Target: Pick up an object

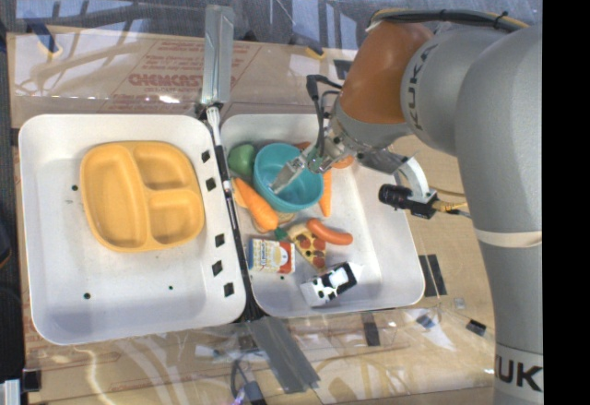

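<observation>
The gripper [302, 167] hung over the teal bowl [288, 180] in the right bin [392, 251], one finger apparently inside the rim; whether it was clamped could not be told. The bowl rested among toy food, so lifting was judged not yet done.

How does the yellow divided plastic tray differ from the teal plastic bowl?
The yellow divided plastic tray lies alone in the left white bin; the teal plastic bowl sits among toy food in the right white bin. The tray is larger, flat, with compartments; the bowl is round and deeper. Both face upward.
</observation>
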You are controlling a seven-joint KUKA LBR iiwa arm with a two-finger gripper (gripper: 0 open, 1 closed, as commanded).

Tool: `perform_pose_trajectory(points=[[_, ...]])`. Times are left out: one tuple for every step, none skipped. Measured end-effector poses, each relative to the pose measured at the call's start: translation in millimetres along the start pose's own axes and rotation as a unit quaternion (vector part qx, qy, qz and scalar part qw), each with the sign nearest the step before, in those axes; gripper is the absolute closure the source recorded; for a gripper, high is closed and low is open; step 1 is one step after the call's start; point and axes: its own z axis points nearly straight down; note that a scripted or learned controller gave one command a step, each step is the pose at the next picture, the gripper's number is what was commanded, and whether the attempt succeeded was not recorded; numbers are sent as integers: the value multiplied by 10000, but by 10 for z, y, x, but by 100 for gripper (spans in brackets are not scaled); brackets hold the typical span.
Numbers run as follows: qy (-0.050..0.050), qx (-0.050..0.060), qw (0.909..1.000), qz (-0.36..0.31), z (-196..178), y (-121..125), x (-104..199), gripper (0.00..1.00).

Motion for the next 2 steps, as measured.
perform_pose_trajectory(points=[[76, 67, 9962, 869, 249, 242, -343, 0], [-11, 78, 9966, 825, 247, 283, -248, 0]])
